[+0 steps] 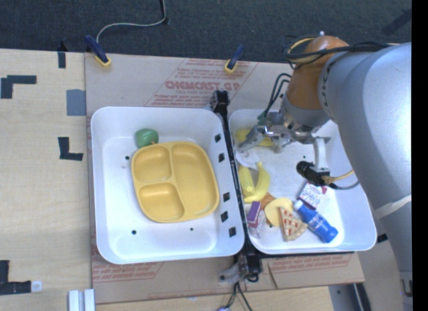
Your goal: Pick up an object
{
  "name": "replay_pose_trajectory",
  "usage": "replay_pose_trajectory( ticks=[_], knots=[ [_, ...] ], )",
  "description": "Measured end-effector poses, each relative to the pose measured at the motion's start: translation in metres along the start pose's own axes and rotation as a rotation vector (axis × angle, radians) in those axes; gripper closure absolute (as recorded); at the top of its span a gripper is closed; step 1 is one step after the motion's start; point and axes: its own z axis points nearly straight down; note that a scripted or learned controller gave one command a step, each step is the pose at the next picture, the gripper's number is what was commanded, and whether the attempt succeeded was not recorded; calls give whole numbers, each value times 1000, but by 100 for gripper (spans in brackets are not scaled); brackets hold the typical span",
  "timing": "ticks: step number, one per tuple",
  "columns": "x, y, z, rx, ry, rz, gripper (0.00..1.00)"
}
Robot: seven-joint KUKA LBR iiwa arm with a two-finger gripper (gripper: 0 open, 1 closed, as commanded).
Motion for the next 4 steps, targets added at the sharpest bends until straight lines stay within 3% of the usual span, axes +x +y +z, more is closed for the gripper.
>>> replay_pose_trajectory(
  ticks=[1,2,3,4],
  knots=[
    [0,0,-10,0,-1,-1,100],
    [0,0,-10,1,-2,-1,0],
    [0,0,-19,3,-1,-2,100],
    [0,0,-19,2,-2,-2,0]
  ],
)
